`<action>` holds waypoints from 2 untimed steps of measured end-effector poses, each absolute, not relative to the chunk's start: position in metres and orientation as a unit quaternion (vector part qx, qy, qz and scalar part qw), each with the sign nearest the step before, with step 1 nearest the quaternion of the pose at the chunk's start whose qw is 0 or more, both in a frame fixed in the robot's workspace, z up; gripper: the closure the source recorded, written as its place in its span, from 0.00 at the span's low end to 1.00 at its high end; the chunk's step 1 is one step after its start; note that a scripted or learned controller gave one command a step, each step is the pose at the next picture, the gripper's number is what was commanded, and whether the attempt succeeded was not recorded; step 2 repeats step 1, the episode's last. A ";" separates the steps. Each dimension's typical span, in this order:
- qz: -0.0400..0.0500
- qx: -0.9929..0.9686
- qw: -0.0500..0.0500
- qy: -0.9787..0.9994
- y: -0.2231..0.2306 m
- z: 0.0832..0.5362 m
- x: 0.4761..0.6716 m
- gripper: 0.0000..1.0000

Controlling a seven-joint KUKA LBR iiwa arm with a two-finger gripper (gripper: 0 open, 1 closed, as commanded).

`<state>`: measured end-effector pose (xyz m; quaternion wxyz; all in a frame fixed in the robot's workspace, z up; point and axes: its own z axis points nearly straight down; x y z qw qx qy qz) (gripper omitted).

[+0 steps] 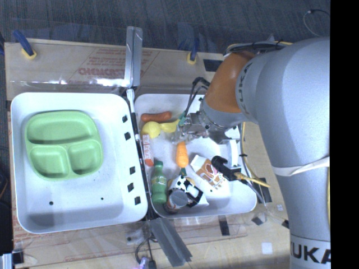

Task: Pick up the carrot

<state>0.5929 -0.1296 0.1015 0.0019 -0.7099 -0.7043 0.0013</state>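
Note:
The carrot (pixel 182 153) is a short orange piece lying upright in the middle of the right bin (pixel 235 206). My gripper (pixel 186 129) hangs directly above its upper end, coming in from the right under the orange wrist band. Its tips are close over the carrot's top, and the carrot rests on the bin floor.
Around the carrot lie a hot dog (pixel 156 117), a yellow toy (pixel 157 129), a green bottle (pixel 159 181), a slim red-white tube (pixel 147 149), a printed packet (pixel 210 172) and a black-and-white object (pixel 185 190). The left bin (pixel 33 206) holds a green divided tray (pixel 63 143).

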 end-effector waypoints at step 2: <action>0.000 -0.669 0.001 -0.743 -0.061 0.216 0.588 1.00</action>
